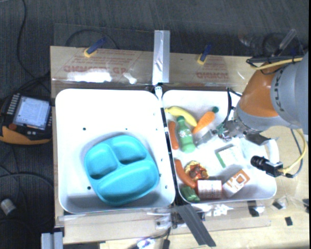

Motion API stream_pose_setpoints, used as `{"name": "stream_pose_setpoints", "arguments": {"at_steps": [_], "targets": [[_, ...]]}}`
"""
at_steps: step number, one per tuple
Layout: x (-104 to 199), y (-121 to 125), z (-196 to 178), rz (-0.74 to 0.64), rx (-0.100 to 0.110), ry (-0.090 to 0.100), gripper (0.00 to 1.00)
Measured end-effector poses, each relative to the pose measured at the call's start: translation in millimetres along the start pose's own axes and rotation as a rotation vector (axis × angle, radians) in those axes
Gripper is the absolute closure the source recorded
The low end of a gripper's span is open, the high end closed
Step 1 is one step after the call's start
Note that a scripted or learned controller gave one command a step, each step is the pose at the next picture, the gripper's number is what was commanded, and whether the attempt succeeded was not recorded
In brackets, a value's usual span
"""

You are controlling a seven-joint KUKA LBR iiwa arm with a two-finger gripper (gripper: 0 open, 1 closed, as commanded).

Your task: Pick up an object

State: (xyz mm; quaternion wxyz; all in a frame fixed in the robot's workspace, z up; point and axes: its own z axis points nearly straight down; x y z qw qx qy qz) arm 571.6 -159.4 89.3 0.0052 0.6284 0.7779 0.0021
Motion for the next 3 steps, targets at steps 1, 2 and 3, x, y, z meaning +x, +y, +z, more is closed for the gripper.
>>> {"name": "stream_pose_setpoints", "arguments": {"at_steps": [1,2,3], "targets": [[1,77,2,0.128,0.003,-0.001,0.0],[-28,24,-74,0.27,0.019,0.003,0.0],[-32,33,-67,0.42,0.021,0.004,0.0]]}}
